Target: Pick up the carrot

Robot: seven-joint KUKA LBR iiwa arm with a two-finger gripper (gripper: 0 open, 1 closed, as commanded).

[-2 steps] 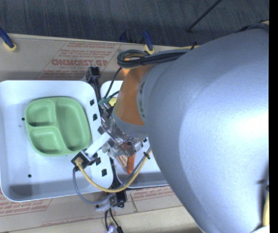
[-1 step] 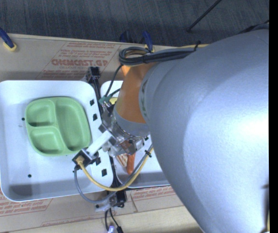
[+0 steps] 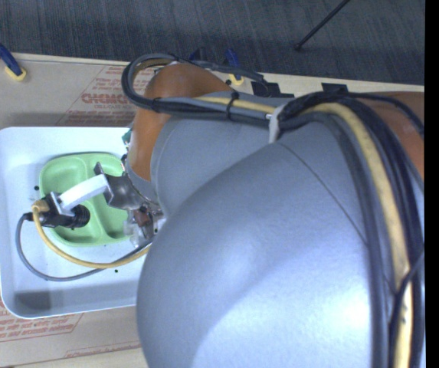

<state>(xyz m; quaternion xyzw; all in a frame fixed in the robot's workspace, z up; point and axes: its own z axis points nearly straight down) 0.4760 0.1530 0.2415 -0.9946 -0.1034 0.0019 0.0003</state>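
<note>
- Arm, grey and bulky, reaching in from the right and covering most of the table.
- Orange band just above the wrist.
- Gripper low over the left white bin, at the right edge of a pale green dish lying in that bin.
- Open or closed: cannot tell.
- Carrot: place and look impossible to tell, with so much hidden beneath the arm.

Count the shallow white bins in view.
1. The shallow white bin sits at the left; the big grey arm covers the right side, so a second may be hidden.
</note>
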